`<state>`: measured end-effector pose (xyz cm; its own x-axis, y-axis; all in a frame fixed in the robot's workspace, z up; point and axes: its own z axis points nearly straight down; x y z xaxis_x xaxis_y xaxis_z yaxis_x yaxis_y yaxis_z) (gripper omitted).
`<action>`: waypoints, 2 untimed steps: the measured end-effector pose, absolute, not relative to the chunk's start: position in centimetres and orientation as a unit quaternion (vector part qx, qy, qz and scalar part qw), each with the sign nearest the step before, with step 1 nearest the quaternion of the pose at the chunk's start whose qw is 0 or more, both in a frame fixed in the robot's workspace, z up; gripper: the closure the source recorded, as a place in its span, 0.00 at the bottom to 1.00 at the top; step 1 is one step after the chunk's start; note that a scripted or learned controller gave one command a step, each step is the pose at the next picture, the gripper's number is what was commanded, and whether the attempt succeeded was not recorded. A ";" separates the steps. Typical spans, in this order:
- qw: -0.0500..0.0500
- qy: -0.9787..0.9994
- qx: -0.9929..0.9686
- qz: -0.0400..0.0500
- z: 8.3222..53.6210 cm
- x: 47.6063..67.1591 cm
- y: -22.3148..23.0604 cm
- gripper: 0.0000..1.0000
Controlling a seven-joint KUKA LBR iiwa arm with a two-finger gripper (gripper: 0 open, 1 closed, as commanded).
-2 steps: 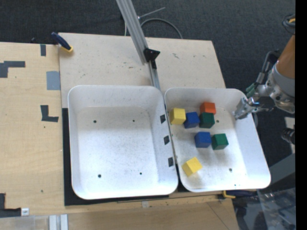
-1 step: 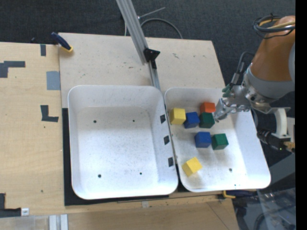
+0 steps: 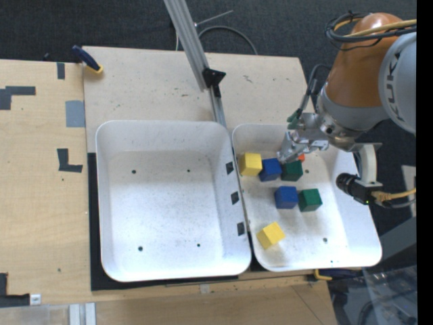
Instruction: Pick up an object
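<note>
Fingers (image 3: 292, 156) hang over the green block (image 3: 292, 171) in the right bin (image 3: 352, 249); I cannot tell their gap. It looks small, hard and light; pinch two flat sides.

white bins: two, a left bin (image 3: 108, 181) at 9 o'clock and a right bin (image 3: 352, 239) at 3 o'clock
yellow cubes: two, one (image 3: 252, 164) at 11 o'clock in the right bin, one (image 3: 272, 235) at 7 o'clock in it
blue cubes: two, one (image 3: 270, 170) just beside the upper yellow cube, one (image 3: 286, 197) near the middle of the right bin
green cubes: two, one (image 3: 292, 171) at 12 o'clock in the right bin, one (image 3: 310, 200) just beside the lower blue cube
cubes in all: six
robot arms: one (image 3: 369, 66) at 2 o'clock
</note>
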<state>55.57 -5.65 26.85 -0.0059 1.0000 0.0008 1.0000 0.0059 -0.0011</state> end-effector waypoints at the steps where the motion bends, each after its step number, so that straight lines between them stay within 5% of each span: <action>1: 0.001 -0.709 -0.705 0.000 26.1 57.3 -1.1 1.00; 2: 0.001 -0.708 -0.706 0.001 24.8 58.8 4.3 1.00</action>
